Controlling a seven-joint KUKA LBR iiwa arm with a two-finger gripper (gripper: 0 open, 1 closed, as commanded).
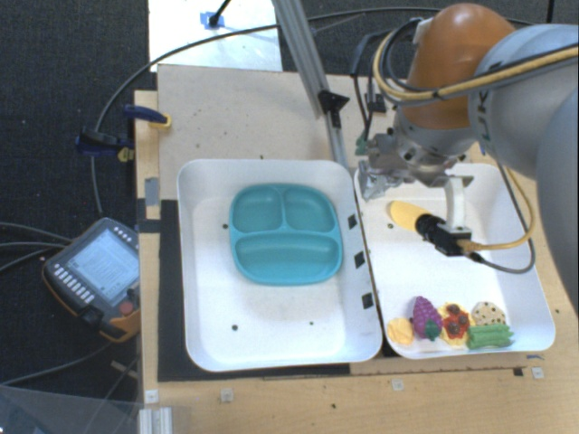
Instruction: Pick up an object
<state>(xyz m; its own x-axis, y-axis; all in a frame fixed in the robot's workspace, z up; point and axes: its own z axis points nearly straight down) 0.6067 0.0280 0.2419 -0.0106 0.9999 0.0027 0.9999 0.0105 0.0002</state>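
Over the right bin (pixel 534 269), the gripper (pixel 375 181) hangs near the back left corner; whether it is open cannot be told. A yellow banana (pixel 407 213) lies just beside it. Toy foods (pixel 450 324) cluster along the front edge. A teal divided plate (pixel 285 235) sits in the left bin (pixel 204 315).

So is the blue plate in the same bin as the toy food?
No, the blue plate lies in the left bin, while the toy food sits in the right bin.
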